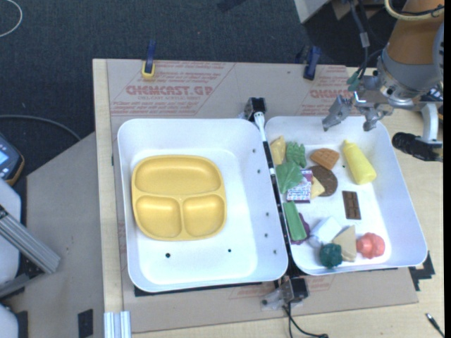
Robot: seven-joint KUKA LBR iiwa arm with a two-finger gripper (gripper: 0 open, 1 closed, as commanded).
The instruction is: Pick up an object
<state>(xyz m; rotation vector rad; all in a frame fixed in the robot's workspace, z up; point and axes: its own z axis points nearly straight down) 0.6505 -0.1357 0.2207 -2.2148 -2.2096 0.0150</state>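
Two shallow white bins lie side by side on the tabletop. The left bin, at the frame's centre left, carries a yellow divided tray. The right bin, at centre right, carries the candidate objects, all small toy foods.

The claw hangs at the upper right of the frame, over the far rim of the right bin. Its two fingers are spread apart and nothing sits between them.

Nearest the claw, just below it in the frame, lies the yellow bottle, tilted with its narrow end toward the upper left. It appears to be rigid moulded plastic, light and smooth, hence somewhat slippery. Its body stands clear of its neighbours, so a grip across the middle of the body, with the fingers astride its long axis, seems most secure.

To its left lie a tan bread piece and a dark brown disc, overlapping one another. Both are flat, which offers little edge to pinch. Further left, green leafy pieces crowd against the bin wall, leaving scant room for a finger.

Toward the lower right sit a brown bar, a red tomato, a pale wedge and a dark green broccoli. The tomato looks round and likely to roll away from closing fingers. The bar is thin and lies flat.
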